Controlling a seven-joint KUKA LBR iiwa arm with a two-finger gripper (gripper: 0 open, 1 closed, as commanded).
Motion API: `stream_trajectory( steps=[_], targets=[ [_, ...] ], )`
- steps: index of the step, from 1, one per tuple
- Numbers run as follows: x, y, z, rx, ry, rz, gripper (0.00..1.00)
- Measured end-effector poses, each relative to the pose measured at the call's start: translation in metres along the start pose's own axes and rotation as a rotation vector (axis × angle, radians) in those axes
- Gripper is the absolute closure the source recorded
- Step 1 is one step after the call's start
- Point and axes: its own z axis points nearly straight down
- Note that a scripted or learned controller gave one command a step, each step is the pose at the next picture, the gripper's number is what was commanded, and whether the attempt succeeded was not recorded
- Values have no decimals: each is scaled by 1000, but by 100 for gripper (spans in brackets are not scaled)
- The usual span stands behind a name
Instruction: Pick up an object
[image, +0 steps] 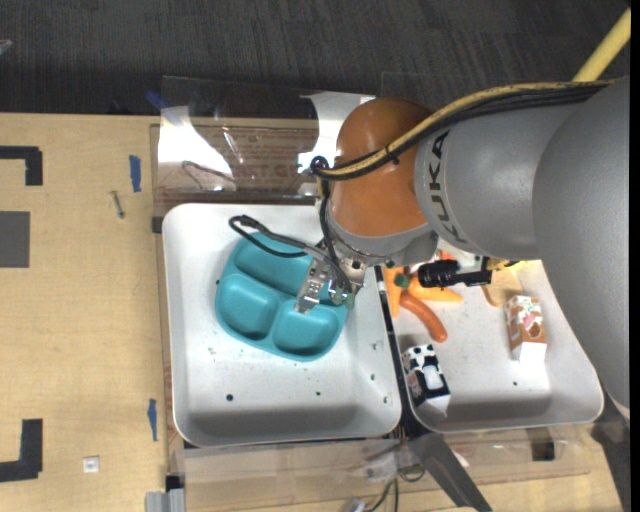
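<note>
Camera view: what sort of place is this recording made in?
Probably a robotics lab's bin-picking bench: a KUKA arm over two white bins, assorted test items such as a teal divided tray and an orange toy, tape marks on the board.

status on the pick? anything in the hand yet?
Done: the arm has reached into the left bin, and the hand sits at the right edge of the teal divided dish. In hand: nothing I can confirm; the dish lies flat on the bin floor, and the grip itself is too small to read. Left: secure the grasp and lift. The carrot and other items lie in the right bin.
</note>
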Motion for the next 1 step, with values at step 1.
stream_trajectory(
  steps=[1],
  targets=[
    [-98, -21, -86, -3, -15, -128, 100]
  ],
)
